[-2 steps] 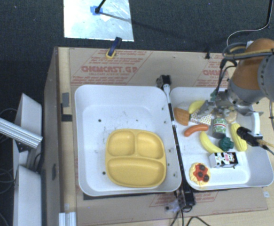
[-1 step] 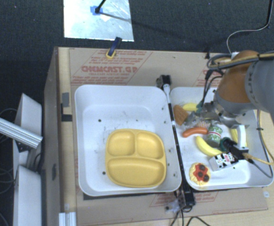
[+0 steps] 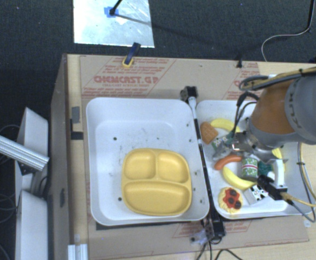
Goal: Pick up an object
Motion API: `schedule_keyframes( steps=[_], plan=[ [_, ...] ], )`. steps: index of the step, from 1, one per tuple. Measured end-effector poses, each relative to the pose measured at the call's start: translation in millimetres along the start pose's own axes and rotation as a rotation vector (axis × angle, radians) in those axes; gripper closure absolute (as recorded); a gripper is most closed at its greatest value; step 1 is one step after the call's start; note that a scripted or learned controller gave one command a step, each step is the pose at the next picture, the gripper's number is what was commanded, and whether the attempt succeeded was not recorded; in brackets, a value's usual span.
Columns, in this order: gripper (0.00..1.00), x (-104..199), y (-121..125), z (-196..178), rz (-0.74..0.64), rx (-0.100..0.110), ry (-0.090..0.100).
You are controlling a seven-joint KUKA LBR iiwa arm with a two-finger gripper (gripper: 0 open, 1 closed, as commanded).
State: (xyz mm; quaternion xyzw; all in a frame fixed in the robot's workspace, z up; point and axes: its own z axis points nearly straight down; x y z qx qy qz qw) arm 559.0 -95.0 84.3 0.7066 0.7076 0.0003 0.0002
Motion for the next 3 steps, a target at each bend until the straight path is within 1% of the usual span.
schedule_keyframes(
  steps=[1, 2, 3],
  plan=[
    [0.0, 5.6, -31.5, 0.1, 0.001, 0.0, 0.0],
    [1.0, 5.7, -30.5, -10.5, 0.0, -0.003, 0.0],
    [1.0, 58.1, 0.7, -100.8, -0.002, -0.003, 0.001]
  ],
)
